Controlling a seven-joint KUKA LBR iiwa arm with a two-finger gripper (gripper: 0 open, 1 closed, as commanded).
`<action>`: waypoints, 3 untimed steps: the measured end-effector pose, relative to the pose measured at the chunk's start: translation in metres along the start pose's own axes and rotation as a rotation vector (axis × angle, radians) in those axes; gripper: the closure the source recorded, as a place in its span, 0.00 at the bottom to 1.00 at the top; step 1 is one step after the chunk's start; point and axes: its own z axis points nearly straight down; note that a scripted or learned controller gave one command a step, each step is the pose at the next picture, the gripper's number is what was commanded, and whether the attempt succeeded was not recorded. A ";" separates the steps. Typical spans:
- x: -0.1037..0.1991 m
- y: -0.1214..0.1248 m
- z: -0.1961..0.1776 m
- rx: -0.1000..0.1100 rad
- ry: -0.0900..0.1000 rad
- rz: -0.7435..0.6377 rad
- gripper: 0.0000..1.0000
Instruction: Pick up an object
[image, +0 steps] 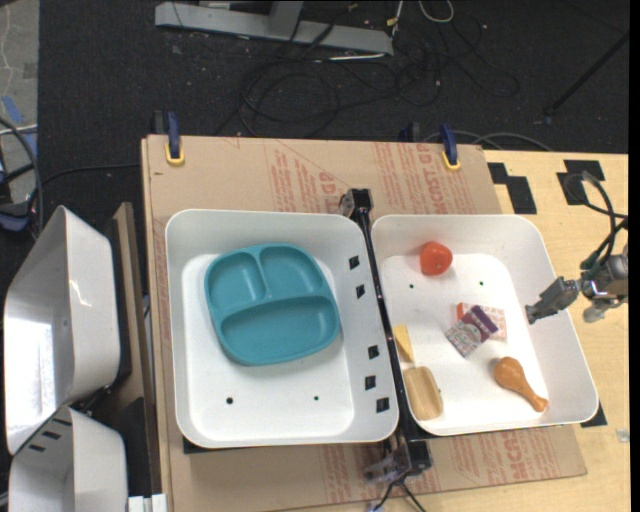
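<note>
— Any writing you can read?
— Red printing runs along the cardboard sheet (330, 175) on the counter, but it's too small and skewed to make out.
— Anything else?
— No.

- A dark floor (90, 70) lies behind the bench, with black cables (290, 75) across it.
- A brown cardboard sheet (300, 170) covers the bench top.

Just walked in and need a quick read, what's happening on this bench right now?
A robot claw sits at the right bin's right edge, with nothing seen in it. That bin holds a red ball, a small packet, a toy drumstick and two tan pieces. The left bin holds a teal divided plate.
</note>
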 end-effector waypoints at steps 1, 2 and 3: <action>-0.004 0.003 0.045 0.004 0.001 0.003 0.00; -0.003 0.004 0.088 0.005 0.002 0.003 0.00; 0.004 0.013 0.141 0.005 0.003 0.002 0.00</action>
